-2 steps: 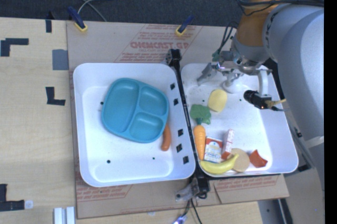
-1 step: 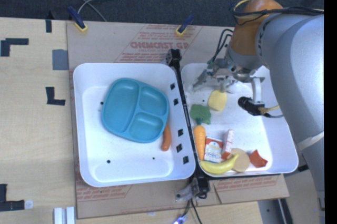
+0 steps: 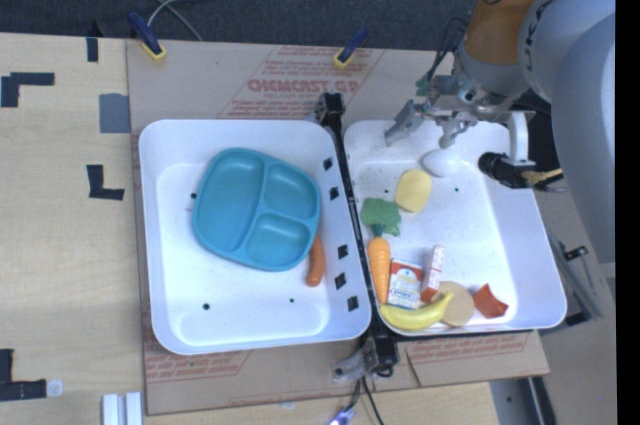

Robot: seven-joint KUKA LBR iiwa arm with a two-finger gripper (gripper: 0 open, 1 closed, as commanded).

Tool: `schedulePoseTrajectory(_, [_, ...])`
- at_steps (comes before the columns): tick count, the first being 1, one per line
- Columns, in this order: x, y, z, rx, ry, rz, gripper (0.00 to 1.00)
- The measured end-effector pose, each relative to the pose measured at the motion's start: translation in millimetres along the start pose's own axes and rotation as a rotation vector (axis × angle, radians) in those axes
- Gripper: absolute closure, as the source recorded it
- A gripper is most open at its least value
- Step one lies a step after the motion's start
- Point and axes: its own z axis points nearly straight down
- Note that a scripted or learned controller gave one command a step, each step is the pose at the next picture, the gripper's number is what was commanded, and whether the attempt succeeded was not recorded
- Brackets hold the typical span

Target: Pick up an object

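lemon (image 3: 414, 190): yellow, round, in the right bin near its far left corner
white egg (image 3: 440, 161): small, close to the right bin's far edge
carrot (image 3: 379, 265): orange, along the right bin's left edge
banana (image 3: 417, 316): yellow, curved, at the right bin's near edge

bins (image 3: 160, 213): 2, both white
blue divided plate (image 3: 256, 209): just 1
carrots (image 3: 379, 265): 2
banana (image 3: 415, 316): 1
lemon (image 3: 413, 190): 1
yellow clamps (image 3: 146, 35): 2
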Motion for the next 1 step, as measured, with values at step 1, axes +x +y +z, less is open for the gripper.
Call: schedulePoseTrajectory(1, [-4.3,-1.2,39.4,0.004,0.0,0.0,0.0])
